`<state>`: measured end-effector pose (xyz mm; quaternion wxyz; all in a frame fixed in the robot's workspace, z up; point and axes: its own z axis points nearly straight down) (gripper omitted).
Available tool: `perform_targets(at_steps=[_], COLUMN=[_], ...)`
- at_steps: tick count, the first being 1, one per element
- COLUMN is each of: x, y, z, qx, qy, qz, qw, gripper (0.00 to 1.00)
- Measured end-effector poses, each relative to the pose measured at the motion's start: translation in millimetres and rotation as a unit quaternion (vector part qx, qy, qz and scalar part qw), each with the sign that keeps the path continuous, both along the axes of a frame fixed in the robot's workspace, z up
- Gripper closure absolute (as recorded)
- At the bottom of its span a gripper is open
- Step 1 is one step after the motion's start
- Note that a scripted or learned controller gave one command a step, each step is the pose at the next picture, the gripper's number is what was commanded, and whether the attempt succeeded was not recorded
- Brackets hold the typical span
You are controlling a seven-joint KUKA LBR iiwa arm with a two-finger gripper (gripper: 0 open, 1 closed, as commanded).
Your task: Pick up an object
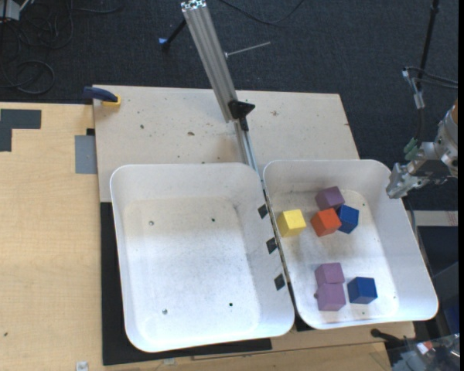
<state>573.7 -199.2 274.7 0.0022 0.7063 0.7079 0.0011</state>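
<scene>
The right bin (402,230) holds several small blocks. A yellow block (292,221) lies near its left wall. Beside it sit an orange block (325,222), a purple block (329,199) and a blue block (348,218), bunched together. Lower down, two purple blocks (329,286) lie stacked end to end, with another blue block (362,289) to their right. My gripper (402,182) hangs at the bin's upper right rim, above and to the right of the blocks, with nothing visibly held.
The left bin (139,207) lies beside the right one, with black clips (272,245) along the shared wall. A slanted aluminium post (213,52) rises behind the bins. A blue and yellow clamp (102,96) lies at the bench's back left corner.
</scene>
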Motion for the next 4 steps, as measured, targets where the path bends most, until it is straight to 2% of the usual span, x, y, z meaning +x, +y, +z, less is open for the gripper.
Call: perform_targets(at_steps=[1, 3, 4], x=[0, 3, 1], y=[-1, 117, 177], z=[25, 17, -1], qx=[0.0006, 0.0021, 0.0020], qy=[0.002, 0.004, 0.005], qz=[0.000, 0.002, 0.002], qw=[1.0000, 1.0000, 1.0000], gripper=[1.00, 1.00, 1.00])
